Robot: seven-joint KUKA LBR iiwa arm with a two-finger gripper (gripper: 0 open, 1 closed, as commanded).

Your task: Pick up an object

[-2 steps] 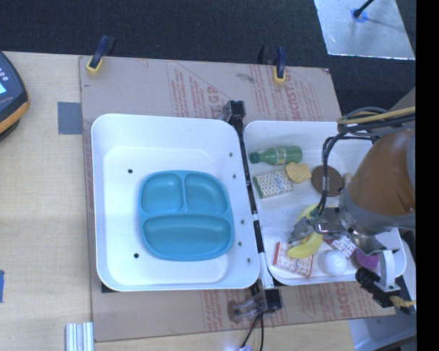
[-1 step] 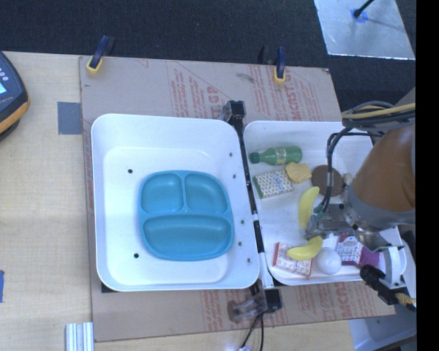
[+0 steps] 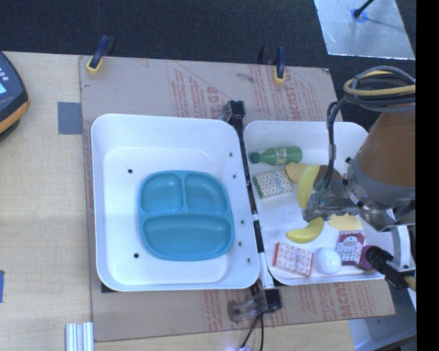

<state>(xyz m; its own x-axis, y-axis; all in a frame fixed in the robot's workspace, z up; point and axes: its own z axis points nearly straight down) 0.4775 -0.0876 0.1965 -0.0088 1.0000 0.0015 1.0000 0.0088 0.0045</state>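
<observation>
Claw [image 3: 320, 209], grip impossible to judge, sits low in the right bin [image 3: 271, 131] among bananas [image 3: 307, 232], bottle [image 3: 276, 155] and cartons [image 3: 293, 259].

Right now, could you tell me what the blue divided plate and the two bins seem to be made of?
The blue divided plate looks like moulded plastic: one even matte colour, with soft rounded ridges between its compartments. The left bin and the right bin look like smooth white plastic with rounded corners, though coated metal cannot be ruled out.
</observation>
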